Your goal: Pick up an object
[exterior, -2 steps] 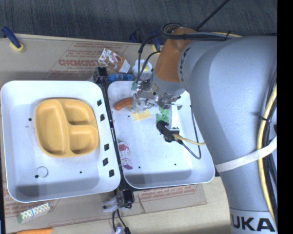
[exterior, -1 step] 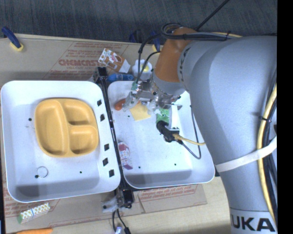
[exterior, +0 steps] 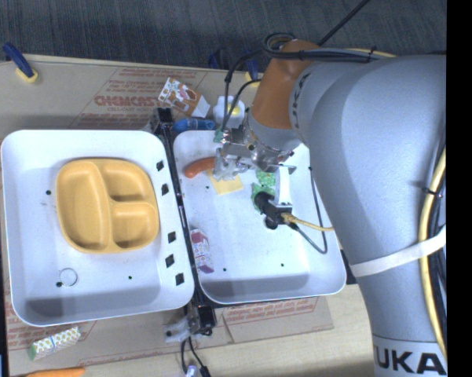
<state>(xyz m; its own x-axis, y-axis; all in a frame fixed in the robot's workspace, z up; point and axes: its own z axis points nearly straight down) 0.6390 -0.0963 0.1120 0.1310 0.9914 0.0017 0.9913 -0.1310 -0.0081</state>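
My gripper (exterior: 229, 163) is low in the far part of the right bin (exterior: 251, 281), right over a pale yellow flat piece (exterior: 227, 184). An orange carrot-like object (exterior: 196, 167) lies just left of the gripper, near the bin's far left corner. A green object (exterior: 264, 182) lies to the gripper's right, partly under the wrist. A small packet with red print (exterior: 199, 250) rests by the right bin's left wall. A yellow divided tray (exterior: 107, 203) sits in the left bin (exterior: 31, 289).
My arm covers the right side of the right bin. Black clips (exterior: 173, 238) line the divider between the bins. A snack wrapper (exterior: 176, 94) and a blue item (exterior: 192, 124) lie on the cardboard beyond the bins. Another wrapper (exterior: 55, 342) lies near the front left.
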